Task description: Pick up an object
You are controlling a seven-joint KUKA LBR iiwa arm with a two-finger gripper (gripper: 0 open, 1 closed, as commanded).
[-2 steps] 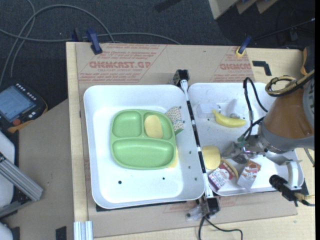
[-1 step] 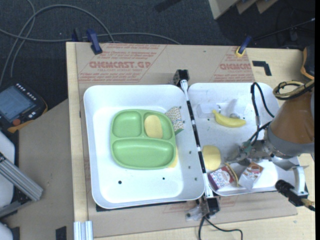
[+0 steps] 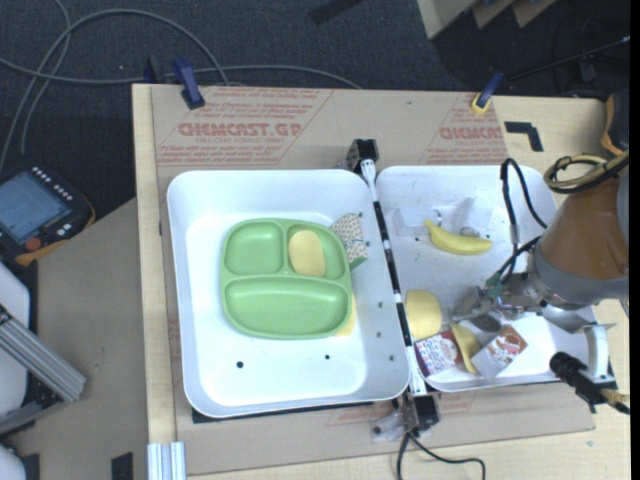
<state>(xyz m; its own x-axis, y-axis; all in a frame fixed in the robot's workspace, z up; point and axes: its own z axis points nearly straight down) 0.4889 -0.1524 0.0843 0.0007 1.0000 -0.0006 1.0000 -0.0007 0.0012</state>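
Nearest in the right bin (image 3: 400,183), a heap of small things crowds the near edge: a red-and-white packet (image 3: 436,353) at the near left corner, a yellow wedge-shaped piece (image 3: 466,346) against it, and a white carton with red print (image 3: 499,349) just to the right. A pale yellow rounded object (image 3: 423,314) lies just beyond, against the divider side. The gripper (image 3: 484,308) hangs low over this heap, reaching in from the right under the arm's orange band (image 3: 590,233); its dark metal fingers blur into the clutter, and I cannot tell how wide they stand or whether anything sits between them. Farther back in the same bin a banana (image 3: 458,240) lies alone (well apart from the heap), with bare white floor around it.

The left bin (image 3: 190,268) holds a green divided plate (image 3: 285,280) with a pale yellow item (image 3: 308,253) in its far right compartment; a patterned scrap (image 3: 350,236) rests at the plate's far right rim. Bare white floor lies near and left of the plate.

Both bins sit on a cardboard-covered bench (image 3: 250,123) printed in red, clipped at the far edge by a blue clamp (image 3: 187,83). Beyond lies dark carpet with grey cables (image 3: 90,28); a handheld pendant (image 3: 35,213) sits far left.
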